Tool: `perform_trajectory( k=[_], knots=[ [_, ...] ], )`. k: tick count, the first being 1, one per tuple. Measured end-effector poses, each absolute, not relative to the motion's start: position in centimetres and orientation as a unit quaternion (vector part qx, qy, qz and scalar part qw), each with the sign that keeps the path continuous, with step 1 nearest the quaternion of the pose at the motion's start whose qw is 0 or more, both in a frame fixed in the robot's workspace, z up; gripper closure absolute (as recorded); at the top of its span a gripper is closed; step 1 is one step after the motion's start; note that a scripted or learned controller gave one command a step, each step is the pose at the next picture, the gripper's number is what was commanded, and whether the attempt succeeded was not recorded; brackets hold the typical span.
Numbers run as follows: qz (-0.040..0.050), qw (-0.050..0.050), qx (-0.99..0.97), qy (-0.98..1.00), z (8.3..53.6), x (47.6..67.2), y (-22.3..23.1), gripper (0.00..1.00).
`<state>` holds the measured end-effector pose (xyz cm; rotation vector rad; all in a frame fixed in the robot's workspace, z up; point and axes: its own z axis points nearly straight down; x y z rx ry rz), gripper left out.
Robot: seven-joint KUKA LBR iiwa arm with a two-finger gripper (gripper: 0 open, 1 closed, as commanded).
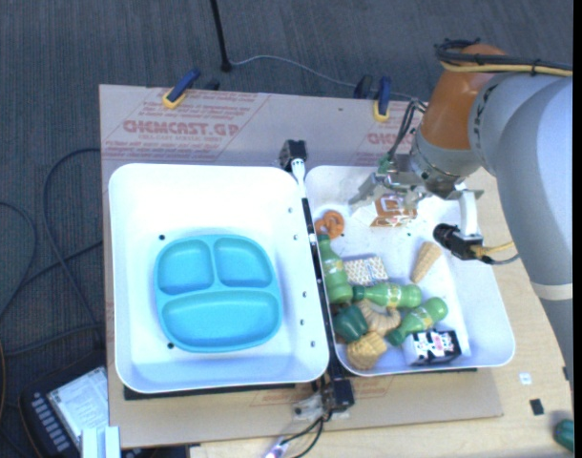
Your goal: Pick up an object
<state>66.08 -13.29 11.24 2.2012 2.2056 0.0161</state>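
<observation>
My gripper [391, 197] hangs over the far end of the right bin [482, 303], and its fingers look spread open. Just below it, on the bin floor, lies a small orange and white item [394, 212]; I see nothing held between the fingers. Further toward the front of the bin lie an orange ring-shaped piece [329, 223], a tan cone [425, 259], a checkered packet [365, 270], a green bottle [331, 275], green toy vegetables [398, 297], a yellow piece [367, 349] and a black and white box [434, 344].
The left bin [138, 208] holds a blue divided plate [218, 289]. Both bins rest on a cardboard sheet [176, 122] clamped at its far edge. The grey arm comes in from the right over the right bin's far corner.
</observation>
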Motion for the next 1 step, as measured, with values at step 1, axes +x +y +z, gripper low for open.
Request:
perform_trajectory(
  k=[1],
  knots=[
    [0.0052,0.013,0.706,0.708,11.24,66.08,-13.30,0.00]
  ],
)
